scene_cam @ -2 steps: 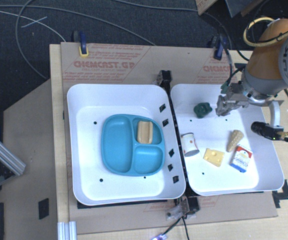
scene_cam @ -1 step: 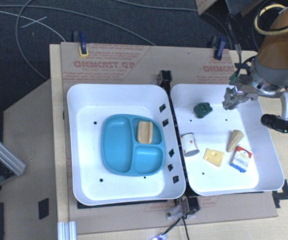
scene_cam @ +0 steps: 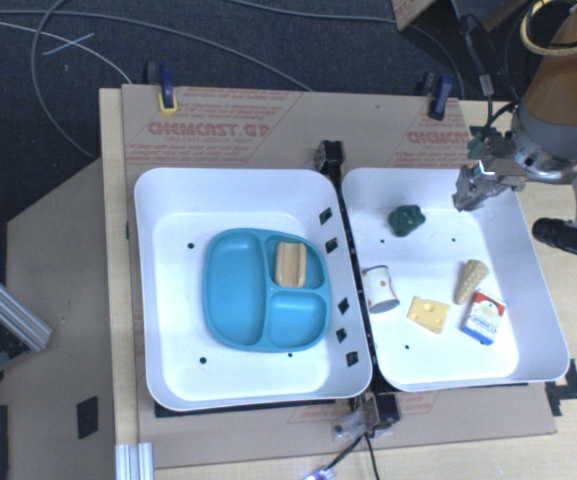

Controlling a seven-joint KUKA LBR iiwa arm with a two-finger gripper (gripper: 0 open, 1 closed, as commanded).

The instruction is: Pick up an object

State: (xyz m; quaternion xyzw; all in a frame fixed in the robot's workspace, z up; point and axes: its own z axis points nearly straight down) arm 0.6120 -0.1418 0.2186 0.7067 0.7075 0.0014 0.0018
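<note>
White plastic, smooth and shallow with rounded corners, is forming the two bins lying side by side on the table (scene_cam: 118, 268), which is covered with brown printed cardboard. In the left bin (scene_cam: 168, 208) a blue tray (scene_cam: 238, 298) with three compartments is sitting, and one tan, bread-like piece (scene_cam: 290, 264) is lying in its upper right compartment. The right bin (scene_cam: 528, 348) is holding five loose things: a dark green lumpy object (scene_cam: 405, 219) near the top, a small white cylinder (scene_cam: 378, 288) close to the dividing edge, a flat yellow cheese-like wedge (scene_cam: 429, 314), a tan cone-shaped piece (scene_cam: 470, 280) and a red, white and blue packet (scene_cam: 483, 318), these last three lying near one another. Grey and metallic, the gripper (scene_cam: 471, 194) is hovering over the bin's upper right rim, apart from the green object and with nothing between it and the objects; whether it is spread or closed I cannot tell. Two blue clamps (scene_cam: 167, 86) are gripping the board's far edge.
</note>
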